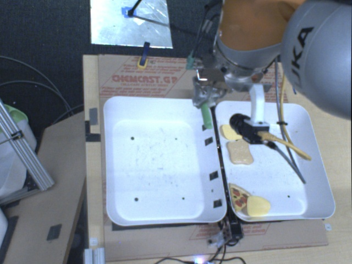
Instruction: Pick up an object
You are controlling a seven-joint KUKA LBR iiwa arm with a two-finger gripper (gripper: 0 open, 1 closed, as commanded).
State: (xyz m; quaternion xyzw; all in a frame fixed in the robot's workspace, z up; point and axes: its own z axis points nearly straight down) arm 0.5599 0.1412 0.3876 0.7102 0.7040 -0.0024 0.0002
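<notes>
My gripper [204, 103] hangs over the far end of the divide between the two bins. It is shut on a thin green stick [207, 118], which points down from the fingers above the left bin's [154, 164] right rim. In the right bin [308, 191] lie a yellow round piece [227, 131], a tan biscuit-like slab [240, 152], a pizza slice [238, 197], a yellow lemon-shaped piece [258, 206] and a yellow-handled utensil [289, 144].
The arm's grey and orange body covers the far right of the bench. A brown cardboard sheet [143, 78] lies under the bins. A silver plate [131, 15] sits behind it, and metal rails [22, 153] stand at the left.
</notes>
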